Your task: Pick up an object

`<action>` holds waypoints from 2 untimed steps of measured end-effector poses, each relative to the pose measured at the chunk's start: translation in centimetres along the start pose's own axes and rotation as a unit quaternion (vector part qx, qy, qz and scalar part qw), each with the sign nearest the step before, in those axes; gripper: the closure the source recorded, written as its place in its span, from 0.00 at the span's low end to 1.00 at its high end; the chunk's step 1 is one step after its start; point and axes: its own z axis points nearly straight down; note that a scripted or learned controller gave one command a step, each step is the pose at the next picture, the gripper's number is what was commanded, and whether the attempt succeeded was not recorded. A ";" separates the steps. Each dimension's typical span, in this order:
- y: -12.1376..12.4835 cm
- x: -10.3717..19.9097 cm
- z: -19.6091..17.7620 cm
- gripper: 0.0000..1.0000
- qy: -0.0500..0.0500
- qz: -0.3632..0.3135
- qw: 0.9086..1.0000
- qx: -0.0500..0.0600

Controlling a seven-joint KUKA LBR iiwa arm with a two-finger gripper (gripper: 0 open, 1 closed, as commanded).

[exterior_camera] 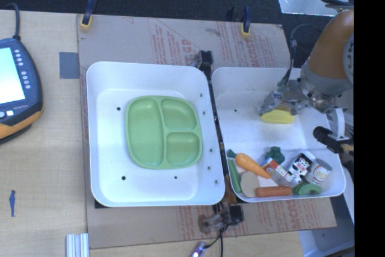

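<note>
— Pale wood worktop (48, 189), with a brown cardboard sheet (150, 39) clamped on top and two shallow white bins side by side on it. What sits in the left bin (102, 129)?

— One green divided plate (163, 131), near the middle, lying flat.

— And the right bin (240, 87)?

— A yellow piece, like a corn cob (279, 117), lies in the upper half of that bin. Its long axis runs roughly left to right across the view, tilted only a little. Which end is the tip I cannot tell.

— Where is the tool (283, 102)?

— Directly over the cob, at the end of the grey arm (328, 69) reaching in from the right. Its metal parts sit right at the cob's upper edge and partly cover it.

— Are the fingers apart or together?

— I cannot tell; they blur into the wrist hardware. Whether they clamp the cob is also unclear.

— What else is in that bin?

— A pile along the near edge, well apart from the cob: an orange carrot (252, 165) pointing up-left, a reddish sausage (274, 192) lying left to right, a green ring (310, 189), a black-and-white box (298, 167), a small jar (320, 173), and a long green piece (233, 174) against the left wall.

— Anything off the cardboard?

— A control pendant (15, 87) with a lit screen at the far left.
</note>
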 end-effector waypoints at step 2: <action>1.1 2.5 2.2 0.00 0.001 -0.001 1.000 0.002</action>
